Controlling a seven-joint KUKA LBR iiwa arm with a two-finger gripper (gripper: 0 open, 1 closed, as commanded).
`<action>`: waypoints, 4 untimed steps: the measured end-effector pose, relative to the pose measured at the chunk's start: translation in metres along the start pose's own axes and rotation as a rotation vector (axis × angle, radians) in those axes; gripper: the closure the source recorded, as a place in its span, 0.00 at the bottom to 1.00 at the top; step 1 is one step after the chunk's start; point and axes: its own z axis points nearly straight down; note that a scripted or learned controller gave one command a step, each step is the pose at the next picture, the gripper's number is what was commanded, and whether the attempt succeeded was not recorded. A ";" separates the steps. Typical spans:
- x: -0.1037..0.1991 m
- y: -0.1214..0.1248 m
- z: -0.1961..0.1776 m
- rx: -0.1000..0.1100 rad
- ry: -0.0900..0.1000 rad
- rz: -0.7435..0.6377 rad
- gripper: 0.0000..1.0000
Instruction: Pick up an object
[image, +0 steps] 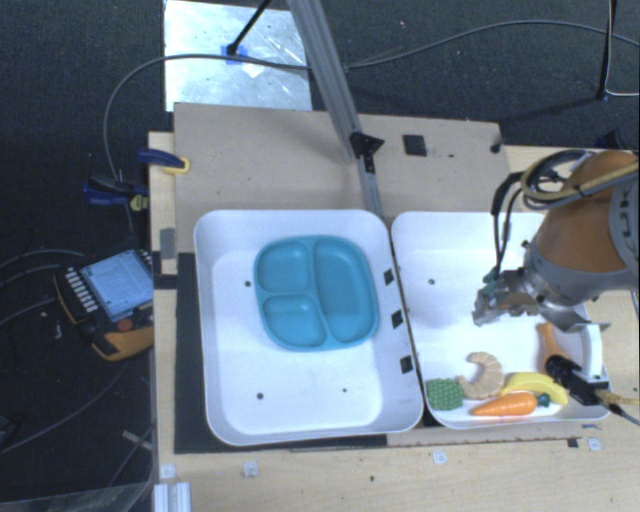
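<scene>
In the right bin (440, 260), near its front edge, lie a tan croissant-shaped piece (485, 374), a green block (444, 392), an orange carrot (505, 405) and a yellow banana (537, 384). An orange object (546, 340) lies partly hidden under the arm at the right. My gripper (497, 301) hangs over the right bin's middle, above and behind the croissant piece. Nothing shows between its fingers.
The left bin (230, 390) holds a blue divided plate (316, 291). A grey pole (335, 85) slants across the bench's back. Cables and a hand-held device (110, 290) lie on the floor at the left.
</scene>
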 end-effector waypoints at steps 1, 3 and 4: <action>0.002 0.012 -0.057 -0.001 0.000 0.000 1.00; 0.052 0.020 -0.104 0.004 0.003 -0.006 1.00; 0.107 0.019 -0.105 0.006 0.004 -0.006 1.00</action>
